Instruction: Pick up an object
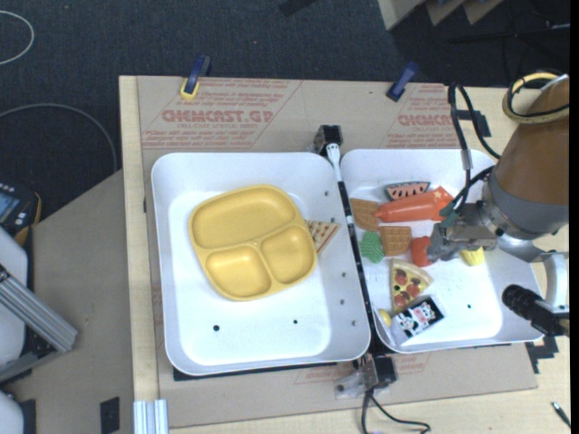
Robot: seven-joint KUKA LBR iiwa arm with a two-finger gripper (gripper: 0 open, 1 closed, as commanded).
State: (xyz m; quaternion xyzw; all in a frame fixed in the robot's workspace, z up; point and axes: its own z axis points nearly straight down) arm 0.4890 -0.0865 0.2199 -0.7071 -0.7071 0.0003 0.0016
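Glossy yellow three-well tray [251, 240] in left bin [172, 269] | hand [450, 240] low over right-bin toys, grip unclear

A broad orange band [534, 156] is seen on the arm, with a grey wrist [525, 217] below it. A black cable [463, 143] is run alongside. The gripper [450, 242] appears to be dark grey metal, its detail blurred.

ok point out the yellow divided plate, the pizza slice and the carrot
yellow divided plate [242, 217]: camera view, floor of its large top compartment
pizza slice [408, 285]: camera view, middle of the topped face
carrot [407, 211]: camera view, mid orange body
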